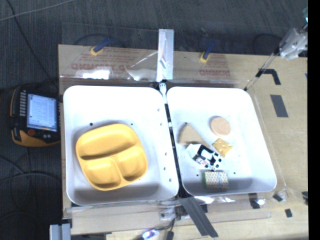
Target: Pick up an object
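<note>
Speckled block lies at the right bin's front wall, with card, wedge, cube and disc clustered behind it. Yellow tray lies in the left bin. Gripper state cannot be told. With the arm entering from the right, the cluster probably lies nearer than the tray.

Both white bins, left and right, look like smooth moulded plastic with a soft sheen; the yellow divided tray is smooth plastic too, slightly glossy. Bench reads as matt bare wood or board, with clear crinkled plastic film at the back; floor is dark rough carpet. Round tan disc and tan wedge look matt, cork or card, can't tell which
</note>
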Tool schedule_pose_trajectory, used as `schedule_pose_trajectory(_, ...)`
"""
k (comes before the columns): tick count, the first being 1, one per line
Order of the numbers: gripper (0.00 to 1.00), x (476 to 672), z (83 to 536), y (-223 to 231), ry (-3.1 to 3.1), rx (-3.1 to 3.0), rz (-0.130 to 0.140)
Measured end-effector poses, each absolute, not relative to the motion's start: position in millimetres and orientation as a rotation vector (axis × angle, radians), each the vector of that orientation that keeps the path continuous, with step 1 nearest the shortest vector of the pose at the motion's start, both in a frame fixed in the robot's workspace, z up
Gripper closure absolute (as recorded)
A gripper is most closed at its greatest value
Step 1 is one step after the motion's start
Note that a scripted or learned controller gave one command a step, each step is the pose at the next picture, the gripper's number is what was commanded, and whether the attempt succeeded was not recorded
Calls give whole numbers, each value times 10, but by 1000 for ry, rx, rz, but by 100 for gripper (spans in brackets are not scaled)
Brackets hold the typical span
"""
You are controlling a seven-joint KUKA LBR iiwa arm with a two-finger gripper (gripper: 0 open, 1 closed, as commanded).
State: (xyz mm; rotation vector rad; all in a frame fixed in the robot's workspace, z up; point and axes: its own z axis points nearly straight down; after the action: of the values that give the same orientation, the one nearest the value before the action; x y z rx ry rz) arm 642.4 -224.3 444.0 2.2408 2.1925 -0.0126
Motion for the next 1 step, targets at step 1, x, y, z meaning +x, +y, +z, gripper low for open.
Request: schedule_pose_trajectory(1, 100, 6432, 4533, -2235, 2191, 2238, -19)
